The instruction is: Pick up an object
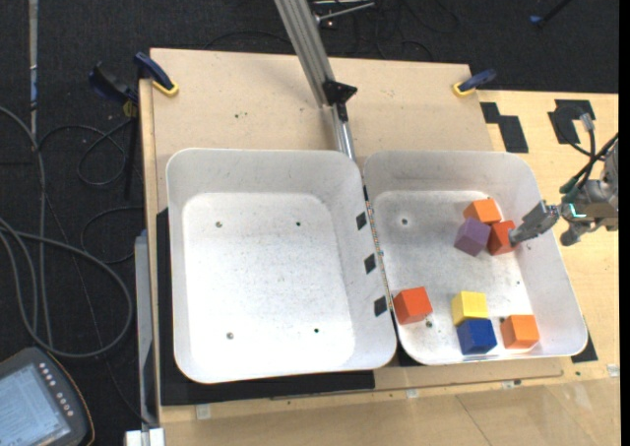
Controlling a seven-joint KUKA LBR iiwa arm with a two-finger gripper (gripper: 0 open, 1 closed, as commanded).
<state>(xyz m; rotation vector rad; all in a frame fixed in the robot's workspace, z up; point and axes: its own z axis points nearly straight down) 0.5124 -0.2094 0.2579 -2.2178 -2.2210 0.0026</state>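
The right bin point(440, 170) holds several small cubes. An orange cube point(482, 210), a purple cube point(473, 236) and a red cube point(501, 236) cluster at its far right. Nearer the front lie an orange cube point(412, 303), a yellow cube point(470, 306), a blue cube point(476, 335) and another orange cube point(520, 331). My gripper point(539, 222) reaches in low over the bin's right rim, its tip just right of the red cube. Nothing is seen held in it.
The left bin point(177, 237) sits beside the right one, sharing a middle rim. A metal pole point(305, 31) slants down from the top to the bins' far edge. Clamps point(157, 75) point(474, 83) grip the board's far corners.
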